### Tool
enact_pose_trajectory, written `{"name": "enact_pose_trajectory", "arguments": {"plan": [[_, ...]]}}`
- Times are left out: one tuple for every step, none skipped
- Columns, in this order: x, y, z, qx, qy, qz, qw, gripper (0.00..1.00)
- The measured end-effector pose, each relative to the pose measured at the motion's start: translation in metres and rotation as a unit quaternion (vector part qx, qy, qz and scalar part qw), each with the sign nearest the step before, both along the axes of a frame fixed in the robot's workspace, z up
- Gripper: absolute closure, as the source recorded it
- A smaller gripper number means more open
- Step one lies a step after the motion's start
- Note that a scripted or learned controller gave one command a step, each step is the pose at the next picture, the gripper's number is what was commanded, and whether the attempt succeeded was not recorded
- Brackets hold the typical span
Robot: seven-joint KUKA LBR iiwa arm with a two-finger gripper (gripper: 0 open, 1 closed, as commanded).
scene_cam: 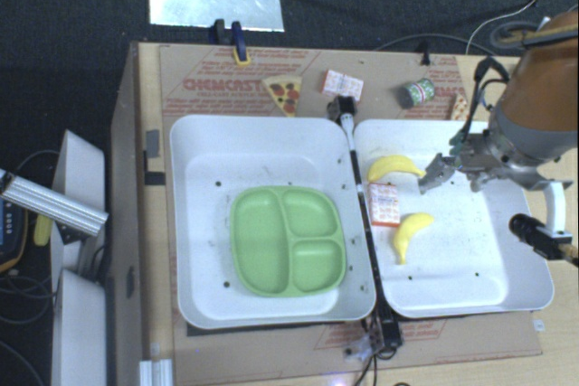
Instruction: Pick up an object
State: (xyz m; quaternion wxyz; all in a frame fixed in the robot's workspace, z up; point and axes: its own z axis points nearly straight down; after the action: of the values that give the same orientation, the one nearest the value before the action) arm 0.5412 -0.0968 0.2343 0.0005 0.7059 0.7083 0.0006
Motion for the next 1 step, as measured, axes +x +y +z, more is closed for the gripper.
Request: {"name": "enact_pose_trajectory", "arguments": {"plan": [[-0.0077,-0.0045,-0.1504,0.0,0.001,-0.001,1.0,0.0]]}}
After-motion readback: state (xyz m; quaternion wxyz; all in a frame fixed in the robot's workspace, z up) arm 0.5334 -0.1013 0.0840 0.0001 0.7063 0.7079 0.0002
